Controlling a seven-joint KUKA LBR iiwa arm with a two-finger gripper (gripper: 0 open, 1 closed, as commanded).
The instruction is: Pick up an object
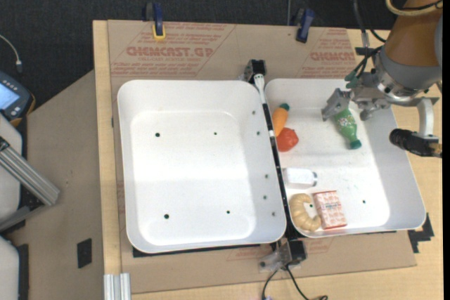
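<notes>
green bottle (pixel 347 127) | right bin (pixel 394 211) | just beside gripper (pixel 343 103)

Grey gripper (pixel 342 103) hangs over the right shallow white bin (pixel 394 179), touching a green plastic bottle (pixel 347 128) near its far edge.

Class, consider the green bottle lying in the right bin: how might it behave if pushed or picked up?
The green bottle lies on its side on the smooth bin floor, so a push would probably roll or slide it. Its rounded body may slip between fingers. It looks small, likely light plastic.
</notes>
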